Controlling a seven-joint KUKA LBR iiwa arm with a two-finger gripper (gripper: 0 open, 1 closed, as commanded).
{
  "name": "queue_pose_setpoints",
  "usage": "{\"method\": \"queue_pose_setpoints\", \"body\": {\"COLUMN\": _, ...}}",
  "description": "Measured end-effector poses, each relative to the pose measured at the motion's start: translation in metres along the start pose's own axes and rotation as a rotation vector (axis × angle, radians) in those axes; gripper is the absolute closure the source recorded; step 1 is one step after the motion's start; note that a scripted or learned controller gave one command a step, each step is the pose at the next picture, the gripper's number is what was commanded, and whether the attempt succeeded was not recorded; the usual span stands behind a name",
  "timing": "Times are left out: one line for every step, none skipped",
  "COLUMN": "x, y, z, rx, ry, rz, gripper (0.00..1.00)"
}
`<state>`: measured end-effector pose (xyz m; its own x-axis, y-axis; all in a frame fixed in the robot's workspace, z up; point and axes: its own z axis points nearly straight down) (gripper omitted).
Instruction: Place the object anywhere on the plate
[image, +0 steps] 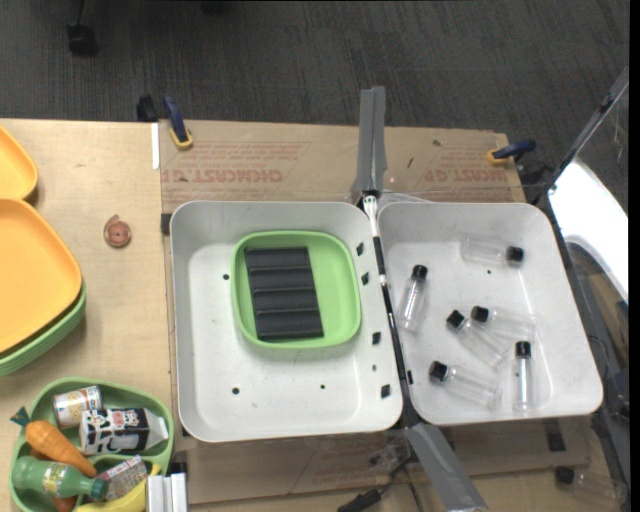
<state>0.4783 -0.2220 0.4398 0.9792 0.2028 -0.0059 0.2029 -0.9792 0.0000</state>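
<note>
whether the end effector was released or clenched could not be told. the task's things, six clear vials (412, 298) with black caps, all lay on their sides in the right bin (560, 400), scattered well apart from the green plate (345, 300). one lay near the bin's left wall, one near the far right corner, two close together at the middle and two toward the near edge. the plate sat on the floor of the left bin (210, 390) and carried a dark ribbed pad (284, 292). both white bins rested on a cardboard sheet (270, 165) with red print, held by a clamp (176, 124) at each far corner. the pale wood worktop (120, 180) spread to the left, bearing stacked orange plates (35, 270), a small pinkish disc (118, 233) and a green bowl (160, 415) of toy food. dark carpet (300, 50) lay beyond.
</note>
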Motion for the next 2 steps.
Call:
{"method": "queue_pose_setpoints", "body": {"x": -0.0001, "y": -0.0001, "z": 0.0215, "rx": 0.001, "ry": -0.001, "rz": 0.004, "gripper": 0.0}}
{"method": "queue_pose_setpoints", "body": {"x": -0.0001, "y": 0.0, "z": 0.0158, "rx": 0.001, "ry": 0.0, "rz": 0.002, "gripper": 0.0}}
